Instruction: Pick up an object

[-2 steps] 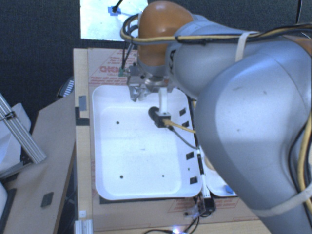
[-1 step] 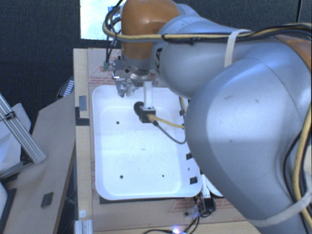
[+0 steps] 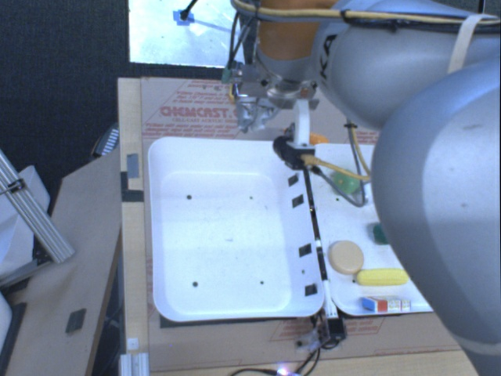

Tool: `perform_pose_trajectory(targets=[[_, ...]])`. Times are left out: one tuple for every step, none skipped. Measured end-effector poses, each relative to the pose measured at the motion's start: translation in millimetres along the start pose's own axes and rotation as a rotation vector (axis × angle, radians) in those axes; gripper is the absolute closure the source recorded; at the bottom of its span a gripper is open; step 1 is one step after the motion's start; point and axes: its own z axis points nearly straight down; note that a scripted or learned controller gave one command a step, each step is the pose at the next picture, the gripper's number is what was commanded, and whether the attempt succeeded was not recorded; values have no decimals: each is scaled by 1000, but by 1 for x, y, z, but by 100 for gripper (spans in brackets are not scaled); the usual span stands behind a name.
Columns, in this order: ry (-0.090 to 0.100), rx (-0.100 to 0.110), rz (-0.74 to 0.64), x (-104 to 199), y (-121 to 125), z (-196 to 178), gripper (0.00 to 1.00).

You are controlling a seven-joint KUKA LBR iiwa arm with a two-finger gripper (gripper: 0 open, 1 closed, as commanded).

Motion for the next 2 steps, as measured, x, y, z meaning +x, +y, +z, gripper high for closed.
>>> perform_pose_trajectory(targets=[[0,11,-9,44,-3,63,100],[1,5,-9,75,-2,62,100]])
